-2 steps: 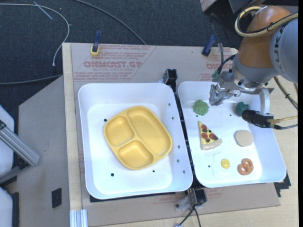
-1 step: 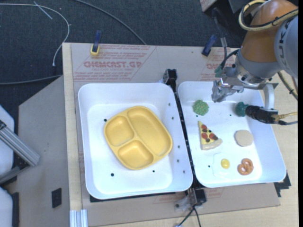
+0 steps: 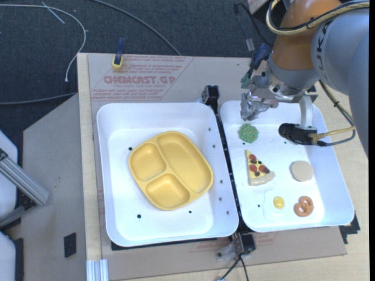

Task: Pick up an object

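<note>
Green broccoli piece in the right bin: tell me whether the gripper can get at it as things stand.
Probably yes. The gripper hangs just above the green broccoli piece, with nothing between them; the pizza slice lies apart.

Both white bins, the left bin (image 3: 111, 174) and the right bin (image 3: 337, 186), looked like smooth plastic with a faint sheen. The yellow divided tray (image 3: 170, 170) looked like moulded plastic, matt to satin. The worktop (image 3: 149, 78) was a tan board, dull like cardboard or unfinished wood, with red print. The floor (image 3: 47, 40) looked like dark, rough carpet. The arm (image 3: 345, 37) had a smooth grey shell, with a glossy orange band (image 3: 296, 28). The tool (image 3: 253, 111) looked like bare metal. The green toy (image 3: 248, 133) had a bumpy surface; the pizza slice (image 3: 258, 168) looked like smooth plastic.
</note>
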Available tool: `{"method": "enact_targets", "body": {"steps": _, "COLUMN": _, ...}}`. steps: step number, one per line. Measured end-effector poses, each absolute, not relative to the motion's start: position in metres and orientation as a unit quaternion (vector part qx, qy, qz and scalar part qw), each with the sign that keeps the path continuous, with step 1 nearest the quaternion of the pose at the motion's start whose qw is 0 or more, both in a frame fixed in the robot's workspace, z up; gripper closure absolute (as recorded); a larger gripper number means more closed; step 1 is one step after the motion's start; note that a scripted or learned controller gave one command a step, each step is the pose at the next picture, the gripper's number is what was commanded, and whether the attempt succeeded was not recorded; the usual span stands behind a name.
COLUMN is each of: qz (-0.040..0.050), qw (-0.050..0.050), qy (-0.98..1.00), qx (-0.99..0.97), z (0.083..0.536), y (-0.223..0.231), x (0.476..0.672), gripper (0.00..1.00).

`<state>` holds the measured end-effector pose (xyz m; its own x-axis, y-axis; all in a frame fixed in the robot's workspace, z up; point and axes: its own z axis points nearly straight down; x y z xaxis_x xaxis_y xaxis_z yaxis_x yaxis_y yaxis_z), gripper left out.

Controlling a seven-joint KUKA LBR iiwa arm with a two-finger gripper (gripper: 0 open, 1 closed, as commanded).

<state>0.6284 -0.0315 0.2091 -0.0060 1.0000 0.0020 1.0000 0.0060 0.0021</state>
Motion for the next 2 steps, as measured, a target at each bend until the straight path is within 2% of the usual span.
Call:
{"method": "enact_targets", "body": {"steps": 1, "qz": 0.0020, "qw": 0.001, "qy": 0.710, "qx": 0.705, "z": 0.223, "y": 0.019, "x": 0.643, "gripper": 1.00}}
{"method": "enact_targets", "body": {"steps": 2, "qz": 0.0020, "qw": 0.000, "qy": 0.710, "qx": 0.705, "z": 0.235, "y": 0.074, "x": 0.646, "gripper": 1.00}}
